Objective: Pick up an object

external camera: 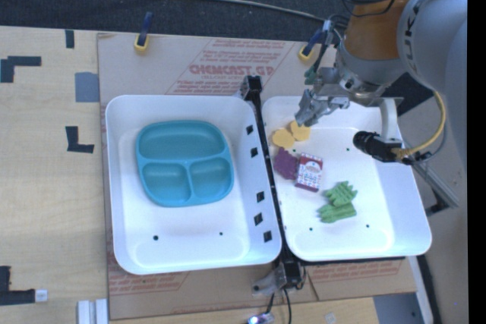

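Jaw state cannot be told; the gripper (310,114) is hovering over the right bin (402,228) near its far left corner, just above yellow pieces (291,136). Purple item (285,162), red-white packet (309,171) and green item (338,202) are lying mid-bin. The left bin (121,239) is holding a teal divided tray (184,162).

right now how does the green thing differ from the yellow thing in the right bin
The green object is leafy and ragged in outline; the yellow object is smooth and rounded. The green object lies alone toward the near side of the right bin; the yellow object sits at the far side by the divider, right below the gripper and next to a purple object. Both rest on the bin floor.
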Tool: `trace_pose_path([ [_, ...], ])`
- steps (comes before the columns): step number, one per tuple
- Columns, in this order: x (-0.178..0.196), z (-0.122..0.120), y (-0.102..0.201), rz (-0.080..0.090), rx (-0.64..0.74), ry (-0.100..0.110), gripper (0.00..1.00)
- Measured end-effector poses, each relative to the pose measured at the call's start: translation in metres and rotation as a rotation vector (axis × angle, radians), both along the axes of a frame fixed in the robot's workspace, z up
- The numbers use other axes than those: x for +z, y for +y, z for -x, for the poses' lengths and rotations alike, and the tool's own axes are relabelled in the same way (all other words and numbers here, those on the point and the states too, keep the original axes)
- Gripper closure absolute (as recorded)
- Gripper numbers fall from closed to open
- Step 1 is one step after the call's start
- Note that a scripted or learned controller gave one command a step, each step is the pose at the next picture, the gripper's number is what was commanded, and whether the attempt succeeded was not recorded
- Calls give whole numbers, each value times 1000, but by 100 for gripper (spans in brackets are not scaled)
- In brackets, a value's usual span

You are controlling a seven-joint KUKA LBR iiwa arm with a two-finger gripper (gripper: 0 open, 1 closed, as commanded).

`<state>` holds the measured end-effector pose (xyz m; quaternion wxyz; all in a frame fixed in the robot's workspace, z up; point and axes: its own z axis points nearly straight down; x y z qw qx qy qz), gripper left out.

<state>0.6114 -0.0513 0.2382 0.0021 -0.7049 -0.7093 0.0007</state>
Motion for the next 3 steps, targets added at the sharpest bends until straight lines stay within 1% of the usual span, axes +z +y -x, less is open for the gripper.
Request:
trace_pose_path([
  [1, -13, 28, 42, 1, -2, 2, 100],
  [2, -19, 42, 89, 1, -1, 2, 100],
  [3, -9, 65, 137, 1, 1, 1, 100],
])
